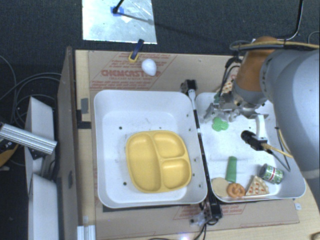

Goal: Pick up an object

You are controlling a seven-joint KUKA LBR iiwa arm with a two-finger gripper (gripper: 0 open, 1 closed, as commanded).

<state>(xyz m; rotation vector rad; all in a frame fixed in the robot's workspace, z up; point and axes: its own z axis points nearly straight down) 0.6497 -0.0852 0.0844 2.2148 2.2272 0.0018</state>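
Though its spread cannot be told, the pincer [220, 115] sits just beside the green lump [219, 125].

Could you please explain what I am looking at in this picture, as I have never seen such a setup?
This comes from one camera fixed above a bench, looking down at a slant. The big grey shape on the right is a robot arm. Its hand hangs over the right bin, and I cannot see anything held in it. Just below the hand lies a green blob. Nearer the front of that bin lie a green cylinder, a small can, a toy pizza slice and an orange piece. The left bin holds a yellow tray with three sections. A white ball lies on the cardboard behind the bins.
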